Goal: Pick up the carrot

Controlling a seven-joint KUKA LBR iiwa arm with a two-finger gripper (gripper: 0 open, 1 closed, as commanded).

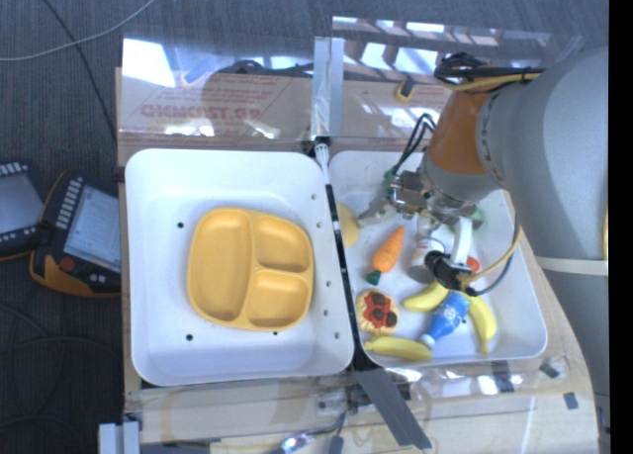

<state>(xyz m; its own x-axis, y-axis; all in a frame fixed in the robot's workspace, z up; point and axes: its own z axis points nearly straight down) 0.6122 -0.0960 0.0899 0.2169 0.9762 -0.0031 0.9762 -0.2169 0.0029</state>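
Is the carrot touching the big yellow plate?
Apart. The camera view shows the carrot in the right bin and the yellow plate in the left bin.

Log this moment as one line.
gripper: over right bin, by carrot | carrot: lying in bin, ungrasped | plate: left bin | task: pending

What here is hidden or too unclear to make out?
Camera view: far corner of the shallow white right bin, hidden under the grey robot arm.
Camera view: yellow piece at the bins' shared rim, partly covered by it.
Camera view: small red-and-yellow toy below the orange carrot, too small to identify.
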